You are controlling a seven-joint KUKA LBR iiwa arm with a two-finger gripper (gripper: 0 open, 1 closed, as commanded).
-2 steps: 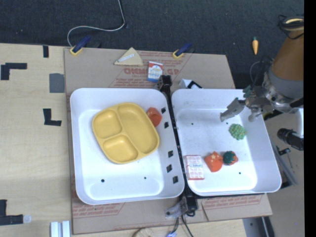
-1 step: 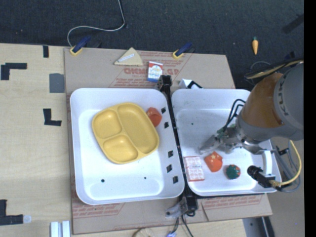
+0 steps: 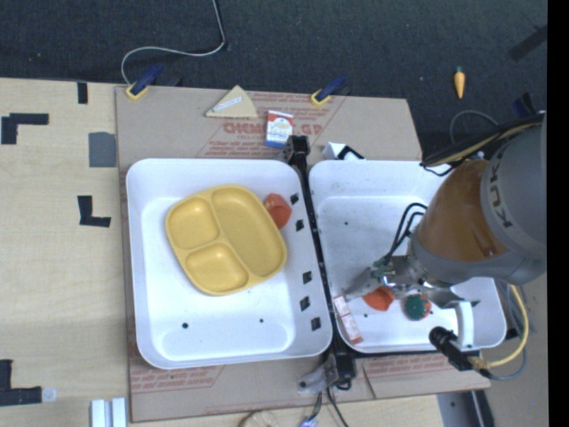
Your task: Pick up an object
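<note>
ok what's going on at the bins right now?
The KUKA arm is reaching into the right bin, its tool low over a small orange object and a green one near the front wall. Nothing visibly grasped yet. The left bin holds a yellow divided plate and a red-orange item beside it.

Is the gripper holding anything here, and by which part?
Cannot be told: the gripper sits low in the right bin beside an orange object.
</note>
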